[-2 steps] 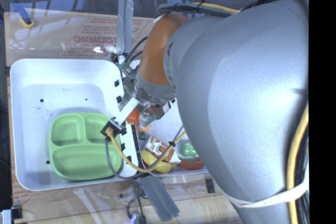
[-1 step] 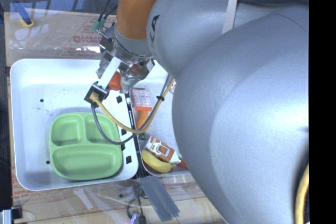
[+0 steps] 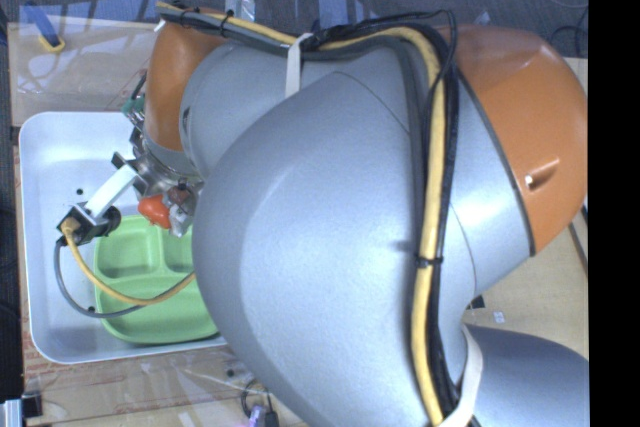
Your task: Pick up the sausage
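A grey KUKA arm (image 3: pixel 380 235) with orange bands looms over the tabletop (image 3: pixel 560 285), its bulk covering most of the right bin and part of the left bin (image 3: pixel 45 215). The tool (image 3: pixel 160 190) hangs at the arm's far end, low over the left bin, just above the upper edge of a green tray (image 3: pixel 150 305) that lies in the bin's lower half. A small orange-red piece (image 3: pixel 153 209) sits right beside the tool, at the tray's top edge; it may be the sausage, though it is too small and too crowded by the wrist hardware to name with confidence. Whether the tool stands wide, narrow or closed on anything cannot be told from this angle.

A yellow cable (image 3: pixel 120 293) and a black one loop down from a connector (image 3: pixel 85 220) on the wrist and sag across the tray. That slack looks like the main hazard: it could drag over the tray or nudge the orange-red piece as the arm shifts. Being so close to the tray's raised rim, the tool could also strike the rim and miss, or tip the tray.

No brand, label or legible writing can be read anywhere in view.
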You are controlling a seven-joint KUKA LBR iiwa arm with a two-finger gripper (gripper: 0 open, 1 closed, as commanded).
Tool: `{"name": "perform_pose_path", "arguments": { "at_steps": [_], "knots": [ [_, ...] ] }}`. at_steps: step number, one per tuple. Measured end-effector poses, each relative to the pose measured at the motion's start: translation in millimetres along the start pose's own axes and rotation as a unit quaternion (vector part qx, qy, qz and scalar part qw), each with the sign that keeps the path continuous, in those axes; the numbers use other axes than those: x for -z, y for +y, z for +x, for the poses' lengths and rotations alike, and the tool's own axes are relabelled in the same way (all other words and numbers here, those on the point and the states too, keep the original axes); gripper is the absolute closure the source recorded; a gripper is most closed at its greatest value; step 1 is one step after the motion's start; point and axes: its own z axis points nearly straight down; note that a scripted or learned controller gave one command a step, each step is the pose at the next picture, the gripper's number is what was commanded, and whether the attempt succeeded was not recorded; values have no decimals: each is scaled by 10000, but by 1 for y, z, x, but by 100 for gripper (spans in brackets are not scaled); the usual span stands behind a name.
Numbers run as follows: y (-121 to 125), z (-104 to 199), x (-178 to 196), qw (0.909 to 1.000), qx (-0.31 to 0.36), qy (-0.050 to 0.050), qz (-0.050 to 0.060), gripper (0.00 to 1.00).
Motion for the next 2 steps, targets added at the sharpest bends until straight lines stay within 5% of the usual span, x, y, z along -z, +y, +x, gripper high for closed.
{"name": "perform_pose_path", "arguments": {
  "at_steps": [1,2],
  "knots": [
    [29,2,-48,9998,-184,64,-10,100],
    [93,30,37,9892,-1468,34,-9,100]
  ]
}}
